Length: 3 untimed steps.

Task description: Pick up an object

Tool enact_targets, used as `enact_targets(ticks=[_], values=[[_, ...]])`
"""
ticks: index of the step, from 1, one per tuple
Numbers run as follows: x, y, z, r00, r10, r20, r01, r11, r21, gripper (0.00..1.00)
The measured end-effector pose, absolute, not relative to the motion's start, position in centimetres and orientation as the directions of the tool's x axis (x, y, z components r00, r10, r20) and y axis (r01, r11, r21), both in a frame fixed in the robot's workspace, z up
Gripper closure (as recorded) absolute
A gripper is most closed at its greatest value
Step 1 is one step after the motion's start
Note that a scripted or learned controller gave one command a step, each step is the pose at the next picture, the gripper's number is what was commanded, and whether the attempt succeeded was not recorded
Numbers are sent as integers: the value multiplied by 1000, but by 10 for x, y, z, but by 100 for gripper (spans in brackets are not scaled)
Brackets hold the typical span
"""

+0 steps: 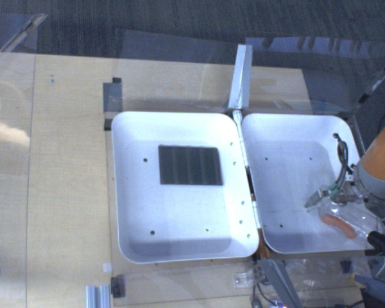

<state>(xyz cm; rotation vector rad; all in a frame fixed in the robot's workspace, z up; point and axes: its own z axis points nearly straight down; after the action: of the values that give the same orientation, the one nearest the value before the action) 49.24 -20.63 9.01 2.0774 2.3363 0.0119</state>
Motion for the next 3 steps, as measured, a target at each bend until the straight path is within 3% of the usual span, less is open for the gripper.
enact_targets(ticks=[2, 3], values=[[493, -206, 90, -242, 970, -8, 970, 243, 16, 0], [496, -206, 103, -243, 970, -12, 970, 243, 24, 100]])
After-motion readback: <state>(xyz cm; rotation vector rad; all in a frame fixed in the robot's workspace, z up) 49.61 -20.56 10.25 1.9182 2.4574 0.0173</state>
